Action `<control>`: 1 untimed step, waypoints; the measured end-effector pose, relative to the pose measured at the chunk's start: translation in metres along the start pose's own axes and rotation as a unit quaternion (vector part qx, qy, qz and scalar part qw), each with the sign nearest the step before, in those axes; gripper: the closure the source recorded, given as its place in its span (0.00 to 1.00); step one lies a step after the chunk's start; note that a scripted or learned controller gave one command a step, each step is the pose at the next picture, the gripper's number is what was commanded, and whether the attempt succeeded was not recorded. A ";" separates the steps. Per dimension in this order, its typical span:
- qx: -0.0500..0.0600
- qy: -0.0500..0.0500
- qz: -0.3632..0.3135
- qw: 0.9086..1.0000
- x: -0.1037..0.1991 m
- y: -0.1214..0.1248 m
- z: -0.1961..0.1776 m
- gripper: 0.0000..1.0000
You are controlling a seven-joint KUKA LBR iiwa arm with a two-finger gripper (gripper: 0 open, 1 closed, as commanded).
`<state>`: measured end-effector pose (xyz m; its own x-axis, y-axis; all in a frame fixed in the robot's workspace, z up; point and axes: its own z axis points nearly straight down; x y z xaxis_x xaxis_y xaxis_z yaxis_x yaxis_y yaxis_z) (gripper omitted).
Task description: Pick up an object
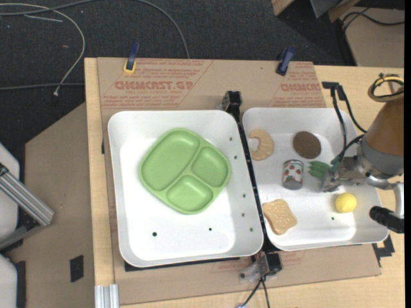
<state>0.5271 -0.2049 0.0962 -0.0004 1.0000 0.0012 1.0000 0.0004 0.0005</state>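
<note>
Nearest the camera in the right bin (359, 233), a slice of toast (279, 215) is seen lying flat, below and a little left of the small can (293, 174), the landmark here. To the can's lower right, a yellow lemon (345, 203) is found, apart from it. The can itself is seen tilted, close to the bin's middle. Just right of the can, a green leafy item (319, 168) is met by the gripper (334, 175), which is lowered in from the right; the arm's orange band (388, 130) is tilted over the bin's right wall, wrist angled down and leftward. The fingers appear to be at the green item's right end, but whether they are spread or closed cannot be told, nor whether anything is pinched. Beyond the can, up and right, a brown round disc (307, 144) is seen; up and left, a tan bagel piece (261, 144). Far left of the can, a green divided plate (185, 170) is laid in the left bin (128, 236).
</note>
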 end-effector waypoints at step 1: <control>-0.003 -0.002 -0.001 1.000 0.003 0.008 -0.046 1.00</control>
<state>0.5352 -0.2019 0.1424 -0.0017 1.0000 -0.0019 1.0000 0.0017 0.0058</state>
